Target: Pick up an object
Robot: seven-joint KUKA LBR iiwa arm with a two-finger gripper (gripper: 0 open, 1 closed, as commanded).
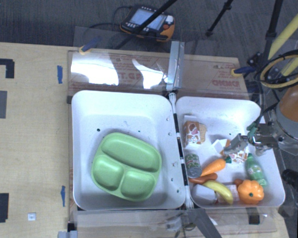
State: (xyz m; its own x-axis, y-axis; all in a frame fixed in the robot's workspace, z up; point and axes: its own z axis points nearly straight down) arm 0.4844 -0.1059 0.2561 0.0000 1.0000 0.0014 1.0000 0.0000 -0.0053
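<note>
a: where do you sit right now?

b: i'm the gripper (235, 146), reaching in from the right over the right bin (214, 107). my fingers point left, low over the clutter, near the bin's middle.

a: fingers apart or together?

b: can't tell. they show as a dark grey blur, and nothing is plainly between them.

a: what lies under you?

b: a small white-and-red packet (239, 157) just below my tips, a carrot (213, 166) slanting down to the left of it, a green item (255, 172) to the right.

a: rest of the bin?

b: a tan packet (194, 132) up left, a round tin (193, 165) by the divider, a banana (220, 190) and an orange pumpkin (250, 191) along the front edge.

a: left bin (85, 108)?

b: one green divided tray (126, 165), lying flat, well apart from me.
</note>
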